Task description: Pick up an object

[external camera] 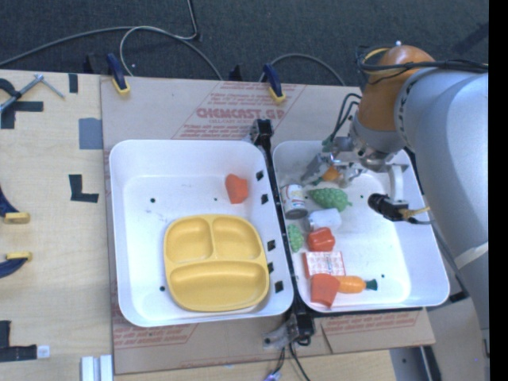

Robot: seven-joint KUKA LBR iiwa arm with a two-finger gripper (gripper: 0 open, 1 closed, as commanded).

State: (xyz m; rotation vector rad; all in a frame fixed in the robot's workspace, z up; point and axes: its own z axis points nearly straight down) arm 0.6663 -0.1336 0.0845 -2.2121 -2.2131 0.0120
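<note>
On the left, my surface is pale wood with black tape marks. The left bin holds a yellow divided tray lying flat toward the near side, and a small orange-red block behind it, apart from the tray and near the bin's right wall. Bare white floor lies open along that bin's far and left sides.

Across the divider, the right bin is crowded on its left half: a small white jar, a green leafy piece, a white piece, a red block, a red-and-white packet, and a toy carrot whose long axis runs left-right, green end pointing right. The right half of that bin's floor is open.

My claw is down at the far left of the right bin, just behind the green leafy piece; I cannot tell whether it is open or closed, or whether it touches anything.
</note>
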